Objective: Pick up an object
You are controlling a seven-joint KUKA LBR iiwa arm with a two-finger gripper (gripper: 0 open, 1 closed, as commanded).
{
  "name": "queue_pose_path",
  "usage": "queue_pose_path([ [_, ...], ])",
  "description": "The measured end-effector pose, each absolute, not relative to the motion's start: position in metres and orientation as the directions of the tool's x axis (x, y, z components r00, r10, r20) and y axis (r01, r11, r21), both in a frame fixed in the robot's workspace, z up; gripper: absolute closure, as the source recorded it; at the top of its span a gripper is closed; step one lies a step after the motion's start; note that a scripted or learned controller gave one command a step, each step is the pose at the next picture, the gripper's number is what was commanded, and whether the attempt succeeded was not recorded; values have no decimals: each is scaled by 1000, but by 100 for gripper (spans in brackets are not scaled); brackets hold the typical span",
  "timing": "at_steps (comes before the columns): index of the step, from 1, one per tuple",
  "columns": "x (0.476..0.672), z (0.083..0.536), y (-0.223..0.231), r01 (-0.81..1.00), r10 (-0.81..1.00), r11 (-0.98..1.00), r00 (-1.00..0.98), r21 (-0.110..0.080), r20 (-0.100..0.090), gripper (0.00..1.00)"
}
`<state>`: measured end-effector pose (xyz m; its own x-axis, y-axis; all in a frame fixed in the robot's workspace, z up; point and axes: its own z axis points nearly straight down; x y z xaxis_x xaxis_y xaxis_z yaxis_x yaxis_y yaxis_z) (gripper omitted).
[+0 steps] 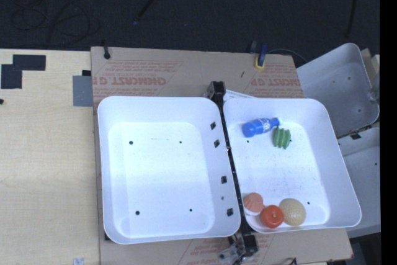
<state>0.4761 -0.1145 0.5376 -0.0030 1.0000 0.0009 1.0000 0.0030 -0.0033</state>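
Note:
The right bin holds several small objects. A blue bottle lies on its side near the bin's far wall, with a green ridged piece just to its right. At the near edge a pink round piece, a red tomato-like ball and a beige ball sit close together in a cluster.
The left bin sits beside the right one, joined by a black divider strip. Both rest on a cardboard sheet over a wooden bench. A grey metal plate stands at the right, and a yellow-blue clamp sits at the back.

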Motion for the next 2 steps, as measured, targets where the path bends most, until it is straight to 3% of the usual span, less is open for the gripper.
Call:
queue_pose_path([
  [2, 476, 538, -48, 1000, 1000, 4, -4, -5, 1, 100],
])
